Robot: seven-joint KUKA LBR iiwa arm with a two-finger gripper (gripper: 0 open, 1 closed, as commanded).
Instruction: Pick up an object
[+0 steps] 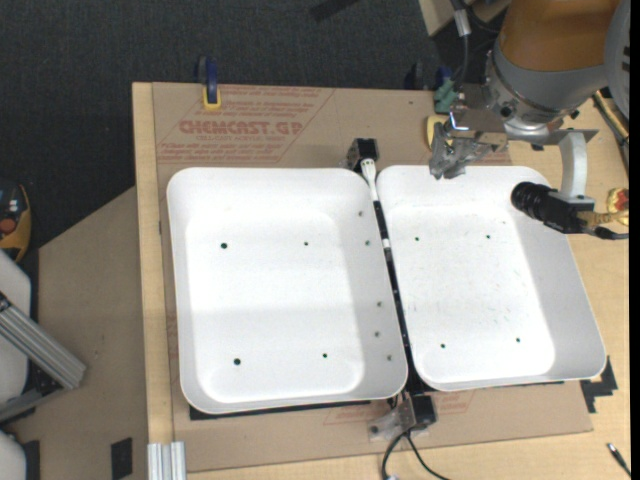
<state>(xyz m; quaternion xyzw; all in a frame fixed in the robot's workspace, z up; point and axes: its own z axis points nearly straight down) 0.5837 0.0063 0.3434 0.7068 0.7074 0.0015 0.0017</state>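
The tool (447, 161) is hanging over the far rim of the right bin (560, 268); whether it is clenched or released, I cannot tell. No object is showing on either bin's floor, so the arm is best looking before descending.

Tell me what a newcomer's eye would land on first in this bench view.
First the two shallow white bins side by side, the left bin and the right bin, bright against the brown board beneath them. Next the grey arm with its orange band at the upper right, its gripper hanging over the right bin's far-left corner. A blue and yellow clamp grips the board's far edge.
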